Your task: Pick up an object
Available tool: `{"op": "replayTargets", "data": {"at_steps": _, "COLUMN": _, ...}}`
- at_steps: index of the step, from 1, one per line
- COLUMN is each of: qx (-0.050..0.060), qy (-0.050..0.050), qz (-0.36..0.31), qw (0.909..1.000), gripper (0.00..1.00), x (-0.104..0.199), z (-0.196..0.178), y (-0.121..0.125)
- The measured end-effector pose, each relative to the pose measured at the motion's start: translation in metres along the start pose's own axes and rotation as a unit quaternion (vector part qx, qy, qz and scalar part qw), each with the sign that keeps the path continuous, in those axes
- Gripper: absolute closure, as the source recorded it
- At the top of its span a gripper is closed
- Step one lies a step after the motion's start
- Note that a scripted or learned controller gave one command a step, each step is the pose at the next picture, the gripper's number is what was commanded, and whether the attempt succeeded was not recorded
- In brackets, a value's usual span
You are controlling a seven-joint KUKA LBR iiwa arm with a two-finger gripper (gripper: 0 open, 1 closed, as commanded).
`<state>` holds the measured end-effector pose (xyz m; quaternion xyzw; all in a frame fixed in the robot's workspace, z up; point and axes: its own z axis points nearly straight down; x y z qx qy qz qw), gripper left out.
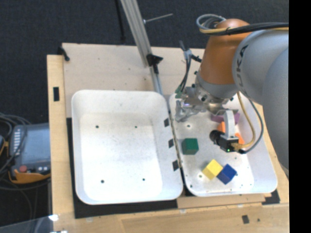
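Reaching in from the right, the grey arm point(262, 57) hangs its tool point(186, 107) low over the far left corner of the right bin point(262, 178); whether it is open or closed cannot be told (the wrist hides it). Nearer in that bin, a green cube point(190, 146) sits alone, and a yellow cube point(212, 169) touches a blue cube point(226, 174). Beside it on the desk point(107, 64) sits the left bin point(121, 144).
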<state>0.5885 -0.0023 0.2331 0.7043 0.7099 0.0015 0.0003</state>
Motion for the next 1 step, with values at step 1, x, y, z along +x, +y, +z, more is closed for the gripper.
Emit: {"op": "replayTargets", "data": {"at_steps": 1, "qx": 0.001, "qy": 0.000, "qz": 0.000, "qw": 1.0000, "gripper": 1.00, "x": 0.0542, "z": 0.0085, "y": 0.0104}}
